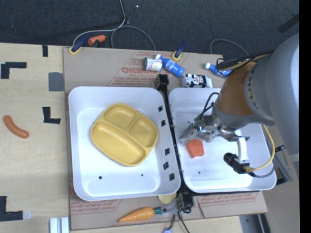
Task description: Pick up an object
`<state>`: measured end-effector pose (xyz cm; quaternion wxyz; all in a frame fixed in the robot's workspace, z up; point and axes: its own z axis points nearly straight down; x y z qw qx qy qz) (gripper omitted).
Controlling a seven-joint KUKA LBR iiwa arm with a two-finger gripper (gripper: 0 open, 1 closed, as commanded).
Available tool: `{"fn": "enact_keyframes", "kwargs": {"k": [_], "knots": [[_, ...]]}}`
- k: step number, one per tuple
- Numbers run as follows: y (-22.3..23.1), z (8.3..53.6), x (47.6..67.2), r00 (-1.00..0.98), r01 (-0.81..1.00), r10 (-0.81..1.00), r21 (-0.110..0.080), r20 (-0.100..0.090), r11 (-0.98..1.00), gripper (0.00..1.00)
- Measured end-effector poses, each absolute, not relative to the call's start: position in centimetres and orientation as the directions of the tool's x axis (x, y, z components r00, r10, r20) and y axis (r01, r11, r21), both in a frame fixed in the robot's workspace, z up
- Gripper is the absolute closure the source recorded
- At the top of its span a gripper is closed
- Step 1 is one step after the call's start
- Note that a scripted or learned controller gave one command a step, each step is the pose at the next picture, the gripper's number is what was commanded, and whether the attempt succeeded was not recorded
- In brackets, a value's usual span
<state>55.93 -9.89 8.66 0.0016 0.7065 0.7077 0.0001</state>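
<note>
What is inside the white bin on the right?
The right bin holds an orange block, with the gripper just above it. The arm covers the bin's far corner, so anything there is hidden.

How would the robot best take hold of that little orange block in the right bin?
Probably from straight above, pinching the orange block across its two flatter sides. It sits alone on the bin floor, away from the walls, leaving room all around it.

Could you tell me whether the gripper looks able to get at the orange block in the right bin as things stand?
Probably yes: the gripper hangs just above the orange block in the right bin, and nothing else lies beside the block.
</note>
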Motion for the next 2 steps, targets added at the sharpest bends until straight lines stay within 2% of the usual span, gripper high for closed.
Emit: {"fn": "enact_keyframes", "kwargs": {"k": [1,2], "knots": [[-10.4,8.7,53.0,-0.001,1.0,1.0,0.01,-0.003,0.001,0.0],[-10.5,9.7,53.1,0.0,1.0,1.0,0.01,-0.005,0.0,1.0]]}}
